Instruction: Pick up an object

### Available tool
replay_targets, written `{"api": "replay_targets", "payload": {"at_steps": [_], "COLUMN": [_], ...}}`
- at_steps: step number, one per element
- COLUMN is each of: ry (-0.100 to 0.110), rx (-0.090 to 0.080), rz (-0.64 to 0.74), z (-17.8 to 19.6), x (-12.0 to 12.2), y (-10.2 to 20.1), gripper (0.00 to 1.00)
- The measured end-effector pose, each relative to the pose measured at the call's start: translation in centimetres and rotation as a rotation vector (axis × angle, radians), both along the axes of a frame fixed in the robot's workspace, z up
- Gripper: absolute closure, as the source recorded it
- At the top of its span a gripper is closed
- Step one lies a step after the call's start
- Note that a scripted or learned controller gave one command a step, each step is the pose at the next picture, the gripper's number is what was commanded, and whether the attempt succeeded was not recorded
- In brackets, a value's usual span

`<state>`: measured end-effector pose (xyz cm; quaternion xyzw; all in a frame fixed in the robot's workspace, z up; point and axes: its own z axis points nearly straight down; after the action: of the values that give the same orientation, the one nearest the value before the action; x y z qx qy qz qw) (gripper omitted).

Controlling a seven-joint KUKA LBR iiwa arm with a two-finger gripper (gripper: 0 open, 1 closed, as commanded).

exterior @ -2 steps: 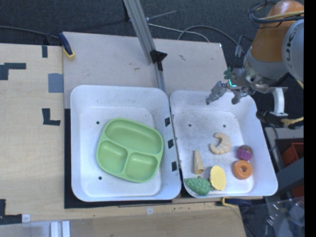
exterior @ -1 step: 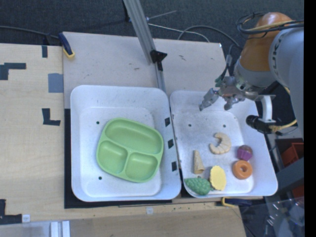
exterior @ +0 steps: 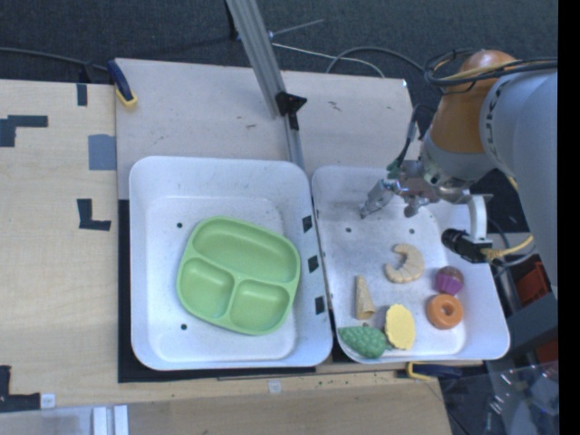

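Croissant (exterior: 405, 264) curved, ends left, below gripper (exterior: 391, 205).

camera view — fixed overhead, slanted down | covers left bin (exterior: 145, 243) and right bin (exterior: 340, 193) | arm (exterior: 507, 107) enters right

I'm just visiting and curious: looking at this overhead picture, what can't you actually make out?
- The arm's hand: too small and blurred in the camera view to judge its grip.
- Purple round toy: too blurred to identify.
- Bumpy green toy: overhangs the right white bin's near rim, shape unclear.
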<state>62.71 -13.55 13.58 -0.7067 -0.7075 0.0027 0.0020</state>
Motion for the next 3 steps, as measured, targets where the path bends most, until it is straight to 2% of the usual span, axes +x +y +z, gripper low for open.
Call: {"api": "replay_targets", "payload": {"at_steps": [1, 2, 3], "ry": [-0.005, -0.004, -0.009], "rx": [-0.001, 0.001, 0.001], "rz": [0.000, 0.002, 0.000], "z": [-4.9, -3.8, 1.0], "x": [0.0, 0.0, -0.8], "y": [0.0, 0.2, 0.2], "gripper": [0.00, 1.00, 1.00]}}
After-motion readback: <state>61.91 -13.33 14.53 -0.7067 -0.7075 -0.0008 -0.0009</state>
